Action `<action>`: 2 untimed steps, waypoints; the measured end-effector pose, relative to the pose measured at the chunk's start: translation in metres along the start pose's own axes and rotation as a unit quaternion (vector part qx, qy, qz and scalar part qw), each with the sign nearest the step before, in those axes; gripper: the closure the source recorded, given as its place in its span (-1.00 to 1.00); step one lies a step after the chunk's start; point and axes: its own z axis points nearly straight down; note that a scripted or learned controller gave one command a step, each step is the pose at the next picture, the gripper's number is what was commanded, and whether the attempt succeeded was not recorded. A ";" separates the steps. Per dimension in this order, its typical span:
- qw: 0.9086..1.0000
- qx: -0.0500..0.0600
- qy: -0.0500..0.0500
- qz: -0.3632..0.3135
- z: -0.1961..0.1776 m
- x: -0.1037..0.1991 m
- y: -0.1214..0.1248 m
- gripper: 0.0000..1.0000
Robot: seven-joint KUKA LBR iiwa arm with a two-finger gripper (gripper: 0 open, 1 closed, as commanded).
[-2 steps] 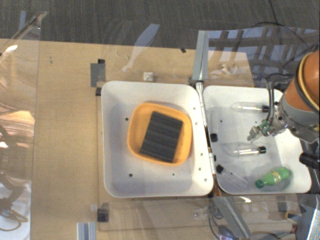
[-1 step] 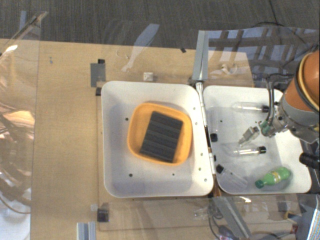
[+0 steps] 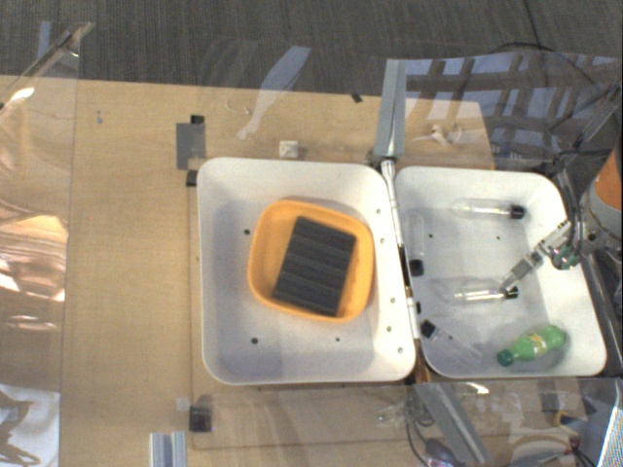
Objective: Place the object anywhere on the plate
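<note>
Left of centre in the frame, the orange plate (image 3: 261,261) sits in the left bin (image 3: 219,261) with a dark ridged block (image 3: 313,266) already on it. In the right bin (image 3: 443,343), a clear tube (image 3: 479,294) lies lengthwise left to right, its dark cap touching the pincer (image 3: 512,282) tip. Whether the pincer is spread or pressed together, I cannot tell. Another tube (image 3: 487,208) lies above, and a green bottle (image 3: 531,345) at lower right.

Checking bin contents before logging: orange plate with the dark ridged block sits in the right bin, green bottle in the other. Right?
Not quite. The camera view shows the orange plate with the dark ridged block in the left bin; the green bottle lies in the right bin.
</note>
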 end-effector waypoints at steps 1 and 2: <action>0.999 -0.001 -0.002 -0.039 -0.119 0.005 -0.008 -1.00; 0.999 -0.004 -0.005 -0.040 -0.131 0.004 -0.005 1.00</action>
